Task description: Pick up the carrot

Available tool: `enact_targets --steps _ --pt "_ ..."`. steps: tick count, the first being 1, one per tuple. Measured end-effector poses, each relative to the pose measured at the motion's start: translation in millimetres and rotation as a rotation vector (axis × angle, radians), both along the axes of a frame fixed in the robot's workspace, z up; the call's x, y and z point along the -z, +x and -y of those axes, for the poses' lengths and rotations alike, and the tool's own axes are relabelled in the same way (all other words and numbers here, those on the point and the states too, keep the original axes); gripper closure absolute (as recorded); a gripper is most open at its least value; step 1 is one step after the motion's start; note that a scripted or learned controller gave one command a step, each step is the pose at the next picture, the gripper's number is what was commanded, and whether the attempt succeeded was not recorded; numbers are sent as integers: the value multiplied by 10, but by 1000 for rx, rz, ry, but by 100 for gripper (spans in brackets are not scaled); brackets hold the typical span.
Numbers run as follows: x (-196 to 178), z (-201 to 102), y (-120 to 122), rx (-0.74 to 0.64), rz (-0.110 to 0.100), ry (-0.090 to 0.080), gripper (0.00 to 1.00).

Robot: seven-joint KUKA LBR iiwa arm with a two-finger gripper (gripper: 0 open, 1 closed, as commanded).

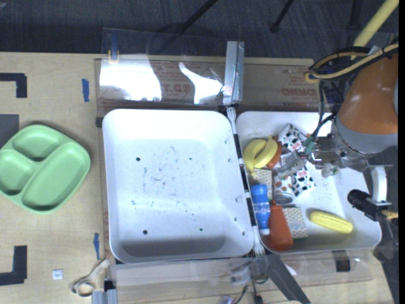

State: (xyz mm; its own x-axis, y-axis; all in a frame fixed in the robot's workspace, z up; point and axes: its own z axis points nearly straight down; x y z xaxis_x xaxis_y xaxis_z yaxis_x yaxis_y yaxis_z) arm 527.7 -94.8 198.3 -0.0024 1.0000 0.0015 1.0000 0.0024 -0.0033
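Dark carpeted floor (pixel 158 5) is seen beyond the far edge of the wooden bench (pixel 50 81); glare is reflected off a clear panel (pixel 158 75).

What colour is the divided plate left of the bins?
Light green divided plate, plain with no pattern; it shows best in the camera view.
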Motion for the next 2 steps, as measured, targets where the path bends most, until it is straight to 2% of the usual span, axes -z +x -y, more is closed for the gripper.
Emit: enact_targets --steps 1,2 --pt "981 151 489 43 15 -1 0" --pt "1133 675 934 -226 8 -2 0"
